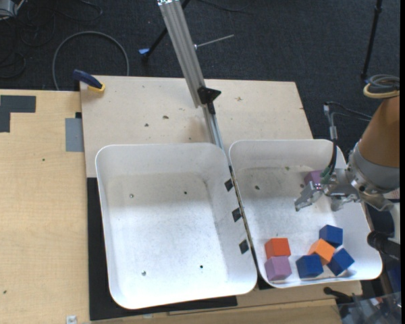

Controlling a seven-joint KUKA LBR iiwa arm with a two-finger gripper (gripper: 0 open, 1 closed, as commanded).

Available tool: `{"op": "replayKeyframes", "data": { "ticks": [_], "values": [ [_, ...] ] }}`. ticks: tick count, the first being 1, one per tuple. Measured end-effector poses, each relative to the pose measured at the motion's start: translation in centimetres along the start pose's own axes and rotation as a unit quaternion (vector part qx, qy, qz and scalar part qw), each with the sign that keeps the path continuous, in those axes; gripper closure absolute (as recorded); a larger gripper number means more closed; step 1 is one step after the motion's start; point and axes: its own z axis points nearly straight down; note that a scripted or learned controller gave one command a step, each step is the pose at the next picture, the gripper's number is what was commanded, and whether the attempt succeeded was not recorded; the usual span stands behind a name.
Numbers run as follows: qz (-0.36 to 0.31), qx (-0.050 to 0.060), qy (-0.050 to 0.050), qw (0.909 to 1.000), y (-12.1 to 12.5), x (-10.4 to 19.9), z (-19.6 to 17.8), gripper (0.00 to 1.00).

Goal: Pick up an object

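1. Pincer [315, 193] first: it hung low inside the right bin [283, 155], by its right wall, and from where I stood I could not tell how it was set or whether it had anything. A small purple thing [314, 177] showed right against it, partly hidden, so a catch could not be called.
2. Nearest me, the blocks lay bunched along that bin's front edge: an orange block [277, 247] with a purple block [278, 268] touching it in front, then three blue blocks [310, 266] [341, 260] [331, 234] crowded round a second orange block [322, 250].
3. All of these sat well apart from the arm [381, 144], untouched by my reckoning.
4. Beside it, the left bin [121, 155] lay on the counter [155, 106].
5. My judgement: the reach was made, but no lift was proven; securing and raising a piece remained.
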Motion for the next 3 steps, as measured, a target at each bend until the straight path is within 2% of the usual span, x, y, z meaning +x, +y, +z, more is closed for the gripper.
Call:
{"op": "replayKeyframes", "data": {
  "ticks": [1, 2, 3],
  "values": [
    [-0.002, -0.001, -0.001, 1.0000, 2.6, -3.0, -1.2, 0.00],
    [-0.005, -0.004, -0.002, 1.0000, 7.9, -5.4, -6.8, 0.00],
    [-0.003, 0.002, 0.000, 1.0000, 8.9, -6.5, -1.5, 0.00]
  ]
}}
